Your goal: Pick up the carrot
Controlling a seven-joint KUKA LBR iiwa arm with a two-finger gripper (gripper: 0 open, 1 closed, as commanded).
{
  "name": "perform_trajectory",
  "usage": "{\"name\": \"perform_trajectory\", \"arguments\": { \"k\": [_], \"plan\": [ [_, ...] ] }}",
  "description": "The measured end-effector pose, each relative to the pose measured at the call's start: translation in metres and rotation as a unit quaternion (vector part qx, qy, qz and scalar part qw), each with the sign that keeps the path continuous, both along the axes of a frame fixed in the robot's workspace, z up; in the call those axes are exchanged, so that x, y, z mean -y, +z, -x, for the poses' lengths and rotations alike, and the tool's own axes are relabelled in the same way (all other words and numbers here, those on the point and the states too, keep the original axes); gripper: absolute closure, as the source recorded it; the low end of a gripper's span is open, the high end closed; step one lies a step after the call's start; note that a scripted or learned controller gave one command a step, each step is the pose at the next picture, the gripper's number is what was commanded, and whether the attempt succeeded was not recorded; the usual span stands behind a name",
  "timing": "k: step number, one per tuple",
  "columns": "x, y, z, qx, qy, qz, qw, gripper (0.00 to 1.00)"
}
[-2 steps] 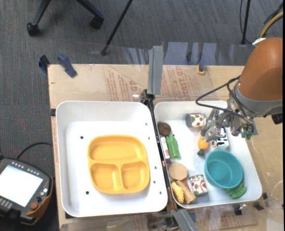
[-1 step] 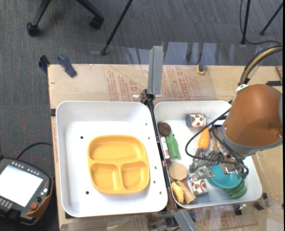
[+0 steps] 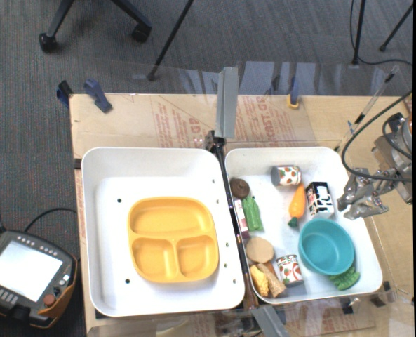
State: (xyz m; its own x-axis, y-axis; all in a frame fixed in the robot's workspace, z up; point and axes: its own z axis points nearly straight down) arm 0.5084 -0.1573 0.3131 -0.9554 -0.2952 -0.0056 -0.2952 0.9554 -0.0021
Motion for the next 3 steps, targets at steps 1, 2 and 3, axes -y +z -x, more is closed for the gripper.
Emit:
{"name": "perform_trajectory", "arguments": {
  "k": [1,2,3],
  "plan": [
    [0.048,0.105,0.003,-0.001,0.2,-0.0004,0.9798,1.0],
    [0.051,-0.044,0.001,-0.005,0.464,-0.0052,0.8858,1.0],
    [0.049,-0.029,0.029,-0.003,0.501,-0.0035,0.8655,1.0]
  ]
}}
